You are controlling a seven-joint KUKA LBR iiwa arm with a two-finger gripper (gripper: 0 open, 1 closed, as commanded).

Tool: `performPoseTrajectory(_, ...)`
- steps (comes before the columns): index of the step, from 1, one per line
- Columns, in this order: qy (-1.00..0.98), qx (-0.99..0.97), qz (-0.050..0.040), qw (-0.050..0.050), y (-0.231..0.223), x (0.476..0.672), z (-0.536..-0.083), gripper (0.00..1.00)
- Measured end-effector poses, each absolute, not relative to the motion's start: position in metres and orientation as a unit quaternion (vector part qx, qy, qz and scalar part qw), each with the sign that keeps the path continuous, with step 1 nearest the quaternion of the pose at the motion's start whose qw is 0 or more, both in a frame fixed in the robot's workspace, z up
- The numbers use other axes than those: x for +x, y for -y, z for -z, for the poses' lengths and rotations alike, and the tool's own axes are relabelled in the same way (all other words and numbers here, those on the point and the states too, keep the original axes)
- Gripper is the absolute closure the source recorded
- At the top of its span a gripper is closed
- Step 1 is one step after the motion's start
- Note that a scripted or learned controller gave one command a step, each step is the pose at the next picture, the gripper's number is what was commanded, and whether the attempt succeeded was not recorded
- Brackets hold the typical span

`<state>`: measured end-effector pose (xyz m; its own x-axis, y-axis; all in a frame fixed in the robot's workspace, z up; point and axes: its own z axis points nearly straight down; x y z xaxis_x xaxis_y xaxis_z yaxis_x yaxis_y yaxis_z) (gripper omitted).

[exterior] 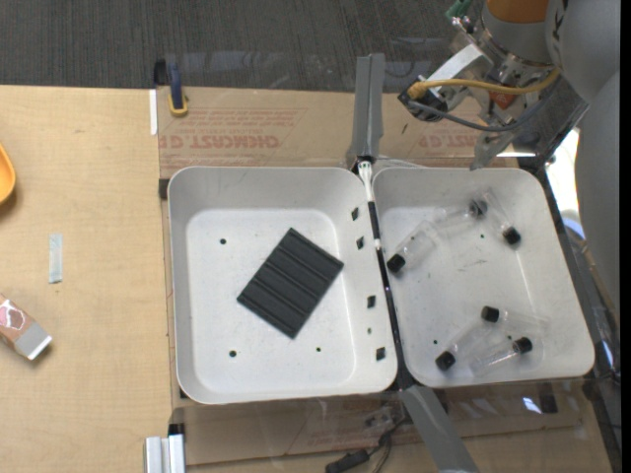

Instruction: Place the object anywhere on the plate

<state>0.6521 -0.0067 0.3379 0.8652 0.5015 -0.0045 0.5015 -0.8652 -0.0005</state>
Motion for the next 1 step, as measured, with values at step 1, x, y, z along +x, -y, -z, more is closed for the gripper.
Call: performPoseTrajectory(1, -0.439, 0.899, 0.0027, 0.0, -0.0559, 0.6341, -0.3379, 0.0)
